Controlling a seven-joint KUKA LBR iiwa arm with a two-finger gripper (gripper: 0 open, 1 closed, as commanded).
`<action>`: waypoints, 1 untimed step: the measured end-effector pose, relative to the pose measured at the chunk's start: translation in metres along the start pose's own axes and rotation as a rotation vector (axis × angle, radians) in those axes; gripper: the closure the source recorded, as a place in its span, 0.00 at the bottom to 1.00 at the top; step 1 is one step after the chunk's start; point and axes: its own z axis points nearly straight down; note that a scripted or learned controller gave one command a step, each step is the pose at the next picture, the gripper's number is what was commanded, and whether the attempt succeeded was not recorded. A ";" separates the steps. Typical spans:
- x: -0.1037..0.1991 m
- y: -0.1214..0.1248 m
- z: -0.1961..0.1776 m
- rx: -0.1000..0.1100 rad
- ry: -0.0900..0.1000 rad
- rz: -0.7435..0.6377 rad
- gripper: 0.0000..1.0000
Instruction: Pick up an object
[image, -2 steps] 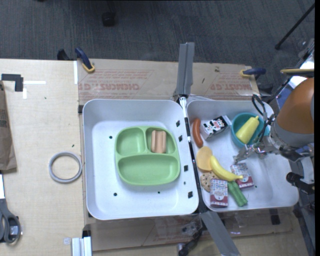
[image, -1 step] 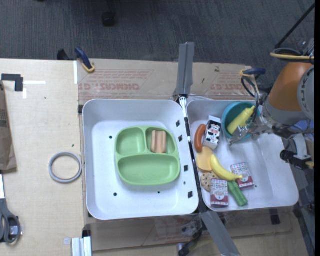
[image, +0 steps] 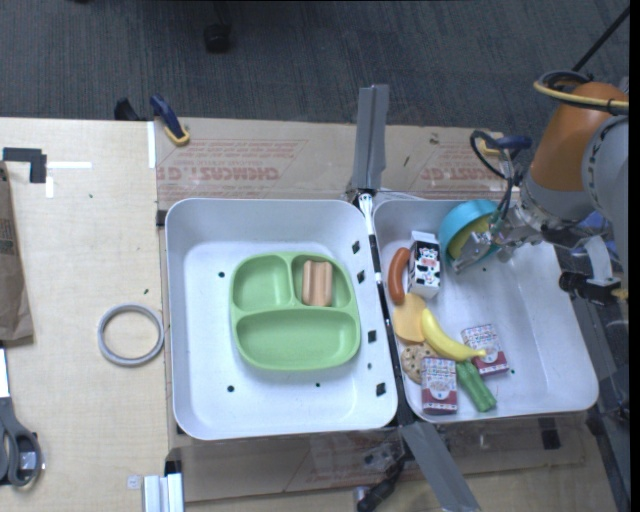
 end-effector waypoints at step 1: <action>0.054 -0.054 -0.045 -0.036 -0.013 0.056 0.00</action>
